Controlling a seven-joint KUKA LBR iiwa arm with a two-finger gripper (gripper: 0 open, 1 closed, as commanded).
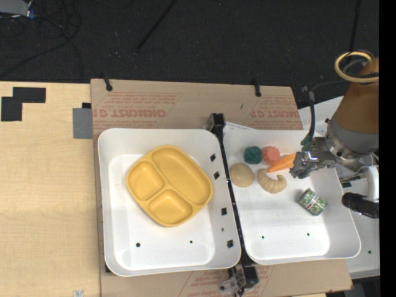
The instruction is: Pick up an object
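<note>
The arm is mid-approach: its claw [302,164] hangs just beside the orange carrot-like piece [283,163] in the right bin [322,243] — whether it is spread or pinching cannot be told. Next it must settle over the piece and grip it.

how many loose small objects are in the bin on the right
6: dark green ball, pink ball, orange carrot-shaped piece at the gripper, tan round lump, beige curved piece, green-white packet. More may hide under the arm.
</note>
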